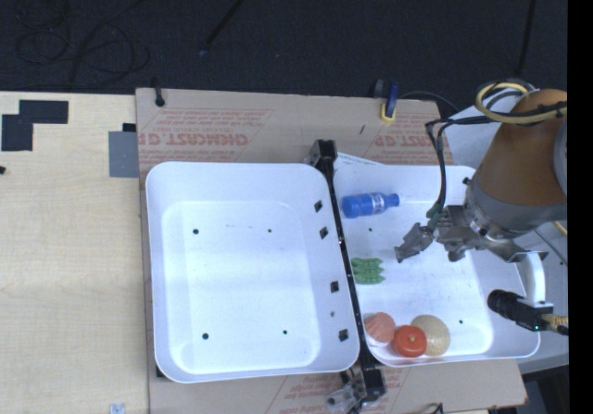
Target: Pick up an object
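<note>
In the camera view, two shallow white bins are seen side by side on the table, and the black divider [335,255] between them is taken as the landmark. To the left of the divider lies the left bin [176,218]. To the right of the divider lies the right bin [463,329], where every candidate for picking is found.

A blue bottle [370,205] is seen lying on its side just right of the divider, toward its far end. A small green object [367,270] rests close beside the divider near its middle. Toward the divider's near end, a pink piece [378,326], a red round piece [410,340] and a pale tan round piece [432,334] are huddled together, touching one another against the bin's front wall.

The claw [414,243] is held over the right bin, well right of the divider, between the bottle and the huddle; nothing is seen between its tips, but whether they are spread or pressed together cannot be told.

The bottle is judged light, stiff and smooth, liable to roll; it would best be taken across its body. The round pieces look light but crowded, so a clean hold there seems harder.
</note>
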Robot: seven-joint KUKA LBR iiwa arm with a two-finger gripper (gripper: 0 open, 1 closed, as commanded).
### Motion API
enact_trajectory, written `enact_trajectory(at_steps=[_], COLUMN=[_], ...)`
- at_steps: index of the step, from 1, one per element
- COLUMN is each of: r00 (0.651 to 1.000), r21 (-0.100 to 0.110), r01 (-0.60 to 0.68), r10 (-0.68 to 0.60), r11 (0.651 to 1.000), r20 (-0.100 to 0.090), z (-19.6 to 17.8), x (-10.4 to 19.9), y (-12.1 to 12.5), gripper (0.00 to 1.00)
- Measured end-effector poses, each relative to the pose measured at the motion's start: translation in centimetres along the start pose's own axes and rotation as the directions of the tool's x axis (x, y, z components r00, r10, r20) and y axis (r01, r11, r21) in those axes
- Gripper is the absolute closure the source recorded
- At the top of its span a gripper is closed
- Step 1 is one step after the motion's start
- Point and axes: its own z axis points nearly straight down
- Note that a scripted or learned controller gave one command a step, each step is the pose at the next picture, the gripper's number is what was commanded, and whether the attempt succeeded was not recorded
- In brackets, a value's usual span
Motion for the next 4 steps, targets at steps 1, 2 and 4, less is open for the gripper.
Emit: enact_trajectory(at_steps=[1, 2, 4], r00=[1.000, 1.000, 1.000], r21=[0.002, -0.008, -0.016], r01=[0.004, -0.007, 0.002], r10=[-0.004, 0.007, -0.002], r11=[1.000, 1.000, 1.000], r20=[0.000, 0.007, 0.006], z=[8.8, 0.9, -14.3], x=[1.2, -10.3, -10.5], y=[11.2, 10.4, 12.2], gripper=[0.00, 0.00, 1.00])
